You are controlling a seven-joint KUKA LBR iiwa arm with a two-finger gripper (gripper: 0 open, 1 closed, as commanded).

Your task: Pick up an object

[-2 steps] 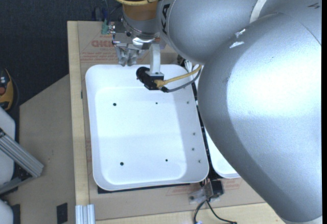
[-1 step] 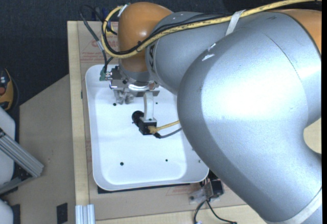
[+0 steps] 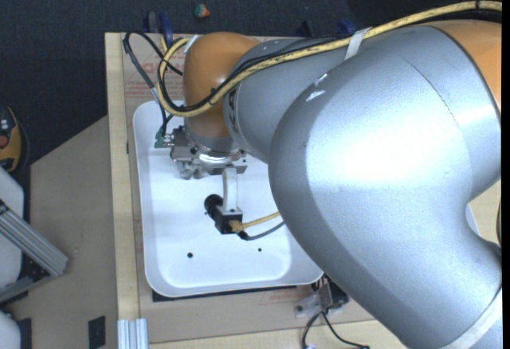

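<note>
In the camera view, the gripper is seen over the upper part of the white bin, left of frame centre. How wide it stands cannot be told. Two tiny dark specks are seen on the bin floor towards the lower frame, too small to be identified.

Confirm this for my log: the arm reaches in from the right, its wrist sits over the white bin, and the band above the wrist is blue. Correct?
Not quite. The camera view shows that the band above the wrist is orange, not blue. The rest stands: the arm reaches in from the right, and its wrist sits over the white bin.
</note>
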